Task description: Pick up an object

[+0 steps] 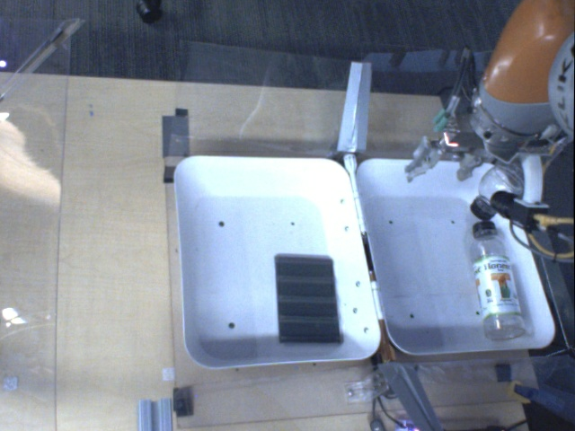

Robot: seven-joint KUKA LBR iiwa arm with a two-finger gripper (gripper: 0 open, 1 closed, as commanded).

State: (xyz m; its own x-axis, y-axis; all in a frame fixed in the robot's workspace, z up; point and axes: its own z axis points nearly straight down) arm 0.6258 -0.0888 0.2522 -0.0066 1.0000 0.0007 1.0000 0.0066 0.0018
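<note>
Pincer (443, 157) fingers apart, bare, above clear plastic bottle (497, 287); ribbed black block (307, 298).

Before you, a pale wood-grain worktop (108, 268) carries two shallow white bins set side by side, their inner rims touching along a narrow seam. The left bin (193, 241) sits near the worktop's middle; the right bin (395, 241) reaches toward its right end. A grey metal upright (354, 106) stands on the worktop at the far end of that seam, just behind both bins. Small dark brackets (176, 137) sit against the left bin's far-left corner, and another (182, 403) lies near its front-left corner. A clear panel edge (65, 241) crosses the worktop well left of the bins.
</note>
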